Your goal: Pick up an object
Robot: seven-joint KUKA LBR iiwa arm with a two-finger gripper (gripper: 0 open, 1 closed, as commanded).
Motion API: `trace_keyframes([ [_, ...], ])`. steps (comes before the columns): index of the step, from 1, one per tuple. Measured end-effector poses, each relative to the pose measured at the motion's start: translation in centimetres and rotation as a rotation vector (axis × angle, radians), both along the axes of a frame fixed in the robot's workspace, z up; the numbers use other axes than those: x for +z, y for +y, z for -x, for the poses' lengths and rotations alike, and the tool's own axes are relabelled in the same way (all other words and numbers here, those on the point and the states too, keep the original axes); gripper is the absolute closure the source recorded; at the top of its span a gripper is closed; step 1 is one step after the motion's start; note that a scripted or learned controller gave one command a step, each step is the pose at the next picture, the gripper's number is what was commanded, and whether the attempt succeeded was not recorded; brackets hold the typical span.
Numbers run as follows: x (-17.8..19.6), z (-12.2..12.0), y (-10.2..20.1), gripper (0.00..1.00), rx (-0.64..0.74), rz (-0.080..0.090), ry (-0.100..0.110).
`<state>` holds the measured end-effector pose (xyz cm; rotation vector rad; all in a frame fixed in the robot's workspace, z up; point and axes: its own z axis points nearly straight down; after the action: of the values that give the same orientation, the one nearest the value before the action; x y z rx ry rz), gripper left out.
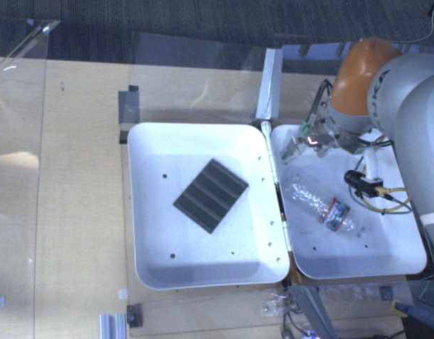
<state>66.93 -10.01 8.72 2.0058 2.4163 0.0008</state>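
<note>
Two shallow white bins are seen side by side on a light wooden worktop [68, 210], the left bin [149, 260] and the right bin [400, 256] touching along their inner rims. One dark grey ribbed rectangular pad [211, 195] is shown lying flat near the middle of the left bin, well apart from every wall; its long axis is set diagonally, from lower left to upper right, and its ribs run along that axis. One small packet in clear crinkled wrap [335, 215], with a teal and red item visible inside, is shown lying near the middle of the right bin; the wrap trails toward the upper left, so that its long axis is also diagonal, from upper left to lower right. One grey arm with an orange band [358, 76] is seen reaching in from the right over the far part of the right bin. The claw [308, 138] is placed above the bin's far left corner, apart from the packet; whether its fingers are spread or closed cannot be told, and nothing is seen held in it.
</note>
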Motion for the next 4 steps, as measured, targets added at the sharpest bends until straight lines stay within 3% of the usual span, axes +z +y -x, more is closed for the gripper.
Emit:
trace_keyframes([
  [1,0.9,6.0,-1.5,0.0,0.267,0.0,-0.004],
  [2,0.1,3.0,1.1,0.0,0.33,0.001,-0.01],
  [3,4.1,7.4,-0.3,0.0,0.385,0.001,-0.006],
  [4,0.2,5.4,0.0,0.0,0.336,0.002,-0.011],
])
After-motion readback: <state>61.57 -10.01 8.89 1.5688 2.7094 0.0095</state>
